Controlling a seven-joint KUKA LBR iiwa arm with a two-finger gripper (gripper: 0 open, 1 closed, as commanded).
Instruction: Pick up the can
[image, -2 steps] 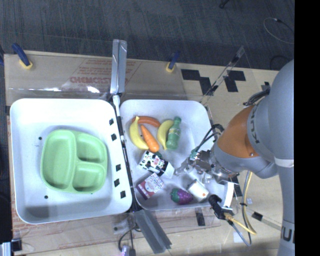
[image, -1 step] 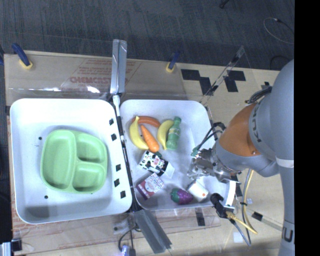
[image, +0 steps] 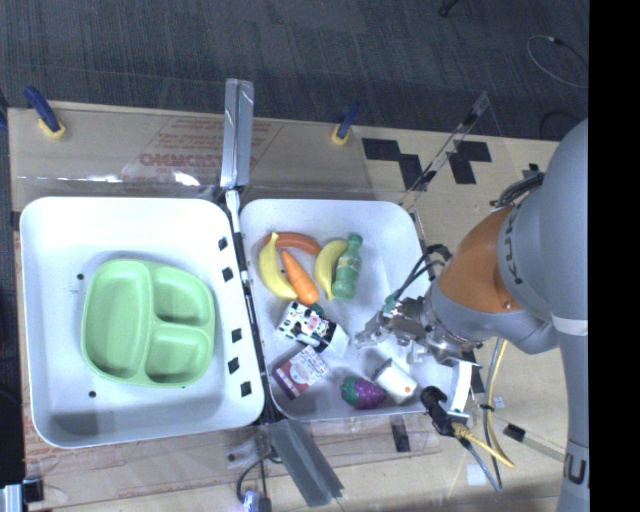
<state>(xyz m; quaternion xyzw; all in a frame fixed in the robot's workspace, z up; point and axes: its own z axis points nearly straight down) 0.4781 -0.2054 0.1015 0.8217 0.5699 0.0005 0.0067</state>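
Two white bins sit side by side on the worktop (image: 90, 150). The left bin (image: 40, 300) carries one green tray (image: 148, 320) with three compartments. The right bin (image: 400, 225) carries the rest: two bananas, one (image: 268, 270) on the left and one (image: 328, 266) to its right, one carrot (image: 299, 277) lying slantwise between them, one reddish sausage-shaped piece (image: 297, 242) above the carrot, and one green bottle (image: 347, 267) touching the right banana. Nearer the front lie one black-and-white carton (image: 305, 323), one dark red pouch (image: 300, 371), one purple grape bunch (image: 362, 392), and one can (image: 393, 379), white with a red end, lying on its side just right of the grapes near the bin's front right corner.

The gripper (image: 385, 335) hangs over the right part of that bin, just above the can and right of the carton; whether it is wide or narrow cannot be told. The grapes press close on the can's left, and the bin wall stands close behind it.
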